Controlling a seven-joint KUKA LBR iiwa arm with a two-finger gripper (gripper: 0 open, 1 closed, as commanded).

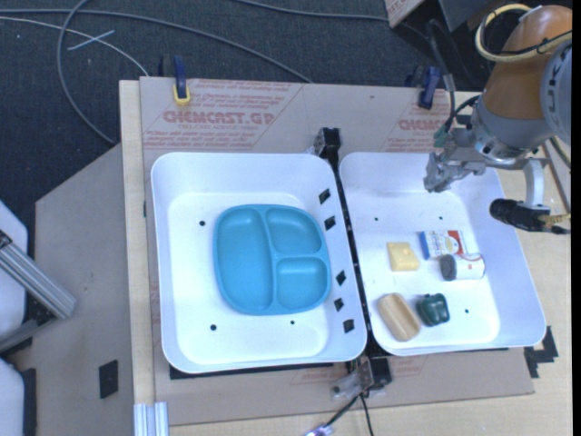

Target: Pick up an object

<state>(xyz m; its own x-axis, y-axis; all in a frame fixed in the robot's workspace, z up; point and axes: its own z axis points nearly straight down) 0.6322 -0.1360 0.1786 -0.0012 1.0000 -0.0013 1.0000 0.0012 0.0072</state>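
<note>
Pincer (438, 180): hangs over the far part of the right bin (390, 184), nothing between its fingers; whether they stand open or closed cannot be told from this slant. Grey arm (522, 98) with orange band reaches in from the desk's right edge.

Right bin, contents, all toward its near half, well apart from the pincer:
- Small carton (450, 243), white with red and blue print, lying flat. Judged light and stiff; its flat faces suit a grip across the narrow width.
- Dark grey pebble-like piece (448, 267), touching or just beside the carton. Small, probably hard and rounded; likely to slip.
- Yellow block (403, 256), squarish, toward the bin's middle. Looks like foam or sponge: light, soft, forgiving. Take it across two opposite sides. Stands clear of its neighbours, so judged the easiest candidate.
- Tan oblong (398, 316), bread-roll shape, near the front edge. Probably light toy food; grip across the short axis.
- Dark green rounded object (433, 310), just beside the tan oblong. Glossy, so perhaps slippery.

Left bin (172, 243): a blue three-compartment plate (272, 259) at centre. Stiff, flat and wide; poor for a two-finger grip except at the rim.

Desk (236, 116): printed cardboard sheet beneath both bins, clamped at the far edge.
</note>
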